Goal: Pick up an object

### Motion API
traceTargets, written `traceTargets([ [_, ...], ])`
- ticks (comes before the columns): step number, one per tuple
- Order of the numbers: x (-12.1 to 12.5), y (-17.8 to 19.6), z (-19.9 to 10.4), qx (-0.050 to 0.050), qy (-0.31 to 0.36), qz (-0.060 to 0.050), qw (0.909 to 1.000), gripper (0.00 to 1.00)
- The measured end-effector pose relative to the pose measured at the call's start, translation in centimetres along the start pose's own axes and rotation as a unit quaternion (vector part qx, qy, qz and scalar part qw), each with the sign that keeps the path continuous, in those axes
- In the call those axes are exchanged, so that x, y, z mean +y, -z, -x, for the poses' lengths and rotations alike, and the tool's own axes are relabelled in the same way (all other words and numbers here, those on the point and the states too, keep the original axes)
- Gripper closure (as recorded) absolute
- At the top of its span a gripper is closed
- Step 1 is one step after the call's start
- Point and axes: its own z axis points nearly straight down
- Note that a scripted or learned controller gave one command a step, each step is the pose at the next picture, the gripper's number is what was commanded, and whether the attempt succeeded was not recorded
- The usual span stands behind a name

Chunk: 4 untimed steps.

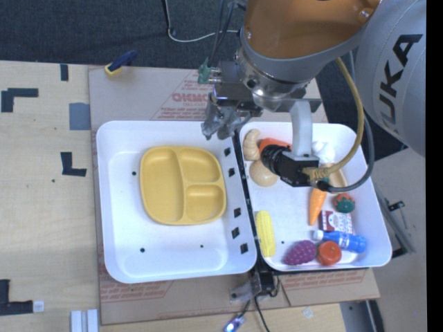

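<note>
Camera view | gripper (223,126) hangs over the bins' far dividing edge, you cannot tell its opening | right bin (374,206): you see beige rounded pieces (261,173), orange carrot (316,205), yellow corn (265,232), purple grapes (300,252)

My arm (325,33) runs off the top edge, its bulk covering the right bin's (374,206) far rim; my fingertips are too dark to read.

We see a divided plate (183,184) in the left bin (111,206). In the right bin (370,206), corn (265,233) lies left of grapes (300,252), with a carrot (316,204) farther back.
</note>
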Motion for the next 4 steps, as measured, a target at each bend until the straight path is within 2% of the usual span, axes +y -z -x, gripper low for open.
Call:
traceTargets([
  [1,-2.6,-18.5,4.4,-0.005,-0.003,-0.014,0.9999,1.00],
  [2,-2.3,-14.9,8.6,-0.002,-0.002,-0.004,1.0000,1.00],
  [3,-2.0,-1.6,10.7,0.000,-0.001,0.003,1.0000,1.00],
  [4,-2.5,-17.5,17.1,-0.002,-0.004,-0.012,0.9999,1.00],
])
